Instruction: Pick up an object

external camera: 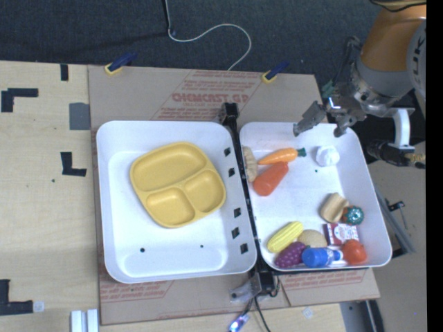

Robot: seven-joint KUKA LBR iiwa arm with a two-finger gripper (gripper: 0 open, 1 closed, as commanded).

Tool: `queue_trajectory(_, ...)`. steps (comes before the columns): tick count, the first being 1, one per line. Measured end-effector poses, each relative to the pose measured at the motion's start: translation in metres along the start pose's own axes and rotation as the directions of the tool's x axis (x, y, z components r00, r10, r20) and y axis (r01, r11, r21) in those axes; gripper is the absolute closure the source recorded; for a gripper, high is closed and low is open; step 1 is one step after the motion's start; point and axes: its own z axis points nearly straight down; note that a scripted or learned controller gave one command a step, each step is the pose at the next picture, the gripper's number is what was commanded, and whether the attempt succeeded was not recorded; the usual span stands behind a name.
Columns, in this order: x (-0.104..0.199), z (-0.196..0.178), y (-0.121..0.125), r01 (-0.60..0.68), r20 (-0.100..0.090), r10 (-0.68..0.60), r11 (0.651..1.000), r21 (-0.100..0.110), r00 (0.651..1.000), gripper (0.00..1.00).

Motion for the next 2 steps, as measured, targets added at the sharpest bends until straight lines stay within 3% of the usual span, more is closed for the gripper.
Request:
queue_trajectory(1,0.0212,-0.2809,-0.0401,0.002,0.003,-0.002,1.0,-0.02,1.0,0.0)
queue_trajectory(2,0.0211,-0.28,-0.0388,0.001,0.003,-0.001,1.0,-0.002,1.0,1.0)
